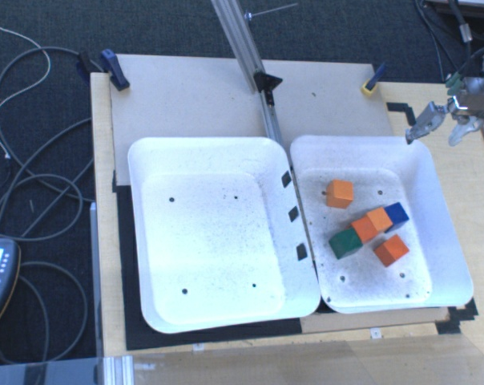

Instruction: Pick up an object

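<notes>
Where the 5 small blocks lie, in the right bin (442, 215), I see them gathered near its middle. An orange block (340, 192) sits alone, a little toward the far side. Nearer to me, a green block (345, 243) touches an orange-red block (364, 229), which touches another orange block (379, 219), and a blue block (397, 212) is just beside that one, so these 4 make a slanted row. One more orange-red block (392, 249) lies close to the row, on its near side. The left bin (146, 215) stands beside the right one, and their rims touch in the middle. The gripper (438, 127) is at the far right corner of the right bin, above its rim, well apart from all blocks. Its 2 fingers are spread and there is nothing between them. A metal rail (234, 34) runs at a slant over the bench (194, 103), and 2 clamps, one blue (114, 68) and one yellow (372, 85), sit at its far edge.
</notes>
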`<state>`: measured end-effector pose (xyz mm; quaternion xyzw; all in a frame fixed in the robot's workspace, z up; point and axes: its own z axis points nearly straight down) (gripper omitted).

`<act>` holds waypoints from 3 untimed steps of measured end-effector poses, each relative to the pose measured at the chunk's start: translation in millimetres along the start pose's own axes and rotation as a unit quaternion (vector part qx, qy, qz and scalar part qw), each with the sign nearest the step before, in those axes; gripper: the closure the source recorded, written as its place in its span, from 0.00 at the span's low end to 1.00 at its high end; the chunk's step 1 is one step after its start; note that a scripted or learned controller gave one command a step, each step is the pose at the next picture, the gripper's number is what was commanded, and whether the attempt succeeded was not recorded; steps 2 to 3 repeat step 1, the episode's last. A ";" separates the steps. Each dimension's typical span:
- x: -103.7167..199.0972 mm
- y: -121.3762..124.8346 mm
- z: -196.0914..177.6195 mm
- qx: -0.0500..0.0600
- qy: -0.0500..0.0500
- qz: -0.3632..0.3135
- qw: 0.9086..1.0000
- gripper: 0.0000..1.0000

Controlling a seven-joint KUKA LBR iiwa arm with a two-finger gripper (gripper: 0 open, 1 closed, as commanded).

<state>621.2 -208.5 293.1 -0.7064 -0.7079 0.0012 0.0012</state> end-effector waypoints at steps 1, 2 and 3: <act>25.8 -39.0 128.9 0.004 0.002 0.001 1.000 0.00; 25.8 -39.0 128.9 0.004 0.002 0.001 1.000 0.00; 25.8 -39.0 128.9 0.004 0.002 0.001 1.000 0.00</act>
